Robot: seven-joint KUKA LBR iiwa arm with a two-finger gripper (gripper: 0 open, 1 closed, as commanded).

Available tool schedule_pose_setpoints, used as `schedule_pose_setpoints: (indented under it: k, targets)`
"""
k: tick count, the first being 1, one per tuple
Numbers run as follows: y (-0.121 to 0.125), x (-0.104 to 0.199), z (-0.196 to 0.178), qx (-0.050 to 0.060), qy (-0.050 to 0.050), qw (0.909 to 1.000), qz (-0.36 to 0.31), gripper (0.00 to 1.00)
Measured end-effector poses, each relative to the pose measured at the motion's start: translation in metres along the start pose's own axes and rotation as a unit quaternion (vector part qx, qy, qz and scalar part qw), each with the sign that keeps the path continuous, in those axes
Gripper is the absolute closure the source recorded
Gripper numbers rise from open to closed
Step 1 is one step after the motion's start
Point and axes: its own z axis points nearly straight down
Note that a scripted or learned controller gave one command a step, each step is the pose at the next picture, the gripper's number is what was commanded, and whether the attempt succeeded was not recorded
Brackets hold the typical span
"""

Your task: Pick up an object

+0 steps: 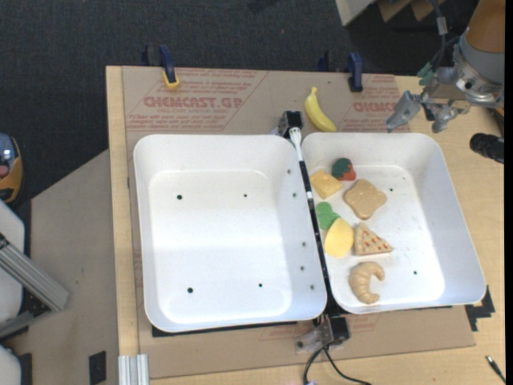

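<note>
Crowding your right bin point(449, 183): bread slice point(365, 198), croissant point(365, 281), pizza wedge point(371, 241). Banana point(319, 111) lies outside, well left of the spread, empty gripper point(422, 111).

Counter with two white bins and a stray banana

The counter point(128, 215) is a pale board whose far strip is printed with red lettering, and two blue clamps point(167, 61) grip its far edge. Directly on it sit two shallow white bins side by side, their inner rims touching: the left bin point(148, 215) and the right bin point(457, 223). A yellow banana point(319, 111) lies on the bare counter just beyond the far rim of the right bin, near where the two bins meet. A small black fitting point(290, 122) sits at the far end of that seam, just left of the banana.
</note>
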Motion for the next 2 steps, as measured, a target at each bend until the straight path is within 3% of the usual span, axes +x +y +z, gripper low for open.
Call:
schedule_pose_setpoints:
  k: [1,2]
  targets:
    - [0.007,0.03,0.096,0.004,0.001,1.0,-0.001,0.0]
    - [-0.015,0.028,0.175,0.003,0.001,1.0,0.0,0.0]
